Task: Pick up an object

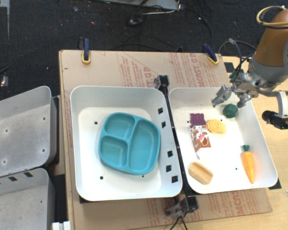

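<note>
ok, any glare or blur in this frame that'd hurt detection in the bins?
Camera view: lighting is even with soft shadows; the white right bin looks bright but not blown out; the carrot and teal tray are sharp; the gripper is slightly soft.

A single fixed camera looks down on the table (115,63) at a slant from its near side, high enough to take in both white bins: the left bin (82,128) and the right bin (263,147). The dark floor (34,18) shows beyond the far edge.
</note>
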Controlling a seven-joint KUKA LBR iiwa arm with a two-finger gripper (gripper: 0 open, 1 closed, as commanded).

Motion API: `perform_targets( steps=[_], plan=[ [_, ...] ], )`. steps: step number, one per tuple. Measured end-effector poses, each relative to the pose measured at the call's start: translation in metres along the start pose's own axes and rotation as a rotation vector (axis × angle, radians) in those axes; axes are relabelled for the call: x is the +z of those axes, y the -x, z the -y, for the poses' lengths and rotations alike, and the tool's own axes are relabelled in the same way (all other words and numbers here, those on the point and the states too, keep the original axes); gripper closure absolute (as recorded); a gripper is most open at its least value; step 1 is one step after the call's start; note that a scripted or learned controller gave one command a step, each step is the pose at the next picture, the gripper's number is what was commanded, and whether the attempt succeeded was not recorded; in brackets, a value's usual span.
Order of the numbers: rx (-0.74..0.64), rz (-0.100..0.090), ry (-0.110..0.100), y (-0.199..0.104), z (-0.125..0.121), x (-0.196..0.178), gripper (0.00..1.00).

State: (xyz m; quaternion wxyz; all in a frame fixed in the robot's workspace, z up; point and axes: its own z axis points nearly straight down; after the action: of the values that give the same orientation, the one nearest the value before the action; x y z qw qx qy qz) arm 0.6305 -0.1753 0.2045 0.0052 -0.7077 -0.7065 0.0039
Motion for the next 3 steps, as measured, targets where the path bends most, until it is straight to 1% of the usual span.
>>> perform_targets(
  steps=[1,3],
  plan=[
    [-0.003,0.002,0.013,-0.001,-0.003,-0.008,0.0],
    [-0.005,0.001,0.009,-0.014,-0.015,0.089,0.0]
  ],
)
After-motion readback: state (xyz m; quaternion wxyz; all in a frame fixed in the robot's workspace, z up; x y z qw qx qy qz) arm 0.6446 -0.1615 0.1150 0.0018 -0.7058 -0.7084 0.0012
